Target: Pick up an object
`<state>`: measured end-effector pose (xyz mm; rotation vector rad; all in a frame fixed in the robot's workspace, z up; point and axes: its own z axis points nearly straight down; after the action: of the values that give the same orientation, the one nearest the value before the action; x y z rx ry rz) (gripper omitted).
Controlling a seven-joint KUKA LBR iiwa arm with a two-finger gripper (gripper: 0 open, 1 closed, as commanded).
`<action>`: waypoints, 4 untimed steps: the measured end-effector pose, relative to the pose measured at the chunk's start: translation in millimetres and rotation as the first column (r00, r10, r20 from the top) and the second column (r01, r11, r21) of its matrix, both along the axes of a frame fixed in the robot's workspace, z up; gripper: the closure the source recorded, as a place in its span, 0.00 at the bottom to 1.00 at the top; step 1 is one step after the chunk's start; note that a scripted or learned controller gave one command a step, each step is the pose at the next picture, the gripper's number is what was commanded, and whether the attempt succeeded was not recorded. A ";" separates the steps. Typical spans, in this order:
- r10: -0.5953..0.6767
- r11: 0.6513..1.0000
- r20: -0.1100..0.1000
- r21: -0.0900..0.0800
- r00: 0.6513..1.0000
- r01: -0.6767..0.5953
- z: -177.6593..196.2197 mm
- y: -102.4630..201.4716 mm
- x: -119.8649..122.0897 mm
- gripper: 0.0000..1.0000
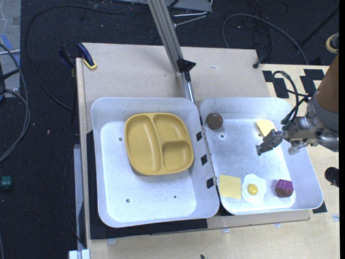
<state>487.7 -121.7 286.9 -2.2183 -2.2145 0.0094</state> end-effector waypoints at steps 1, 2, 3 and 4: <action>0.002 1.000 0.009 -0.001 1.000 -0.002 4.3 0.2 1.5 0.00; 0.000 1.000 0.005 0.000 1.000 0.000 -39.0 -1.6 1.6 0.00; 0.001 1.000 0.005 0.000 1.000 -0.001 -83.4 -0.3 6.4 0.00; 0.000 1.000 0.004 0.001 1.000 0.000 -146.5 1.7 2.1 0.00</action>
<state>489.8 -120.0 140.3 -2.2196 -2.2165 0.0041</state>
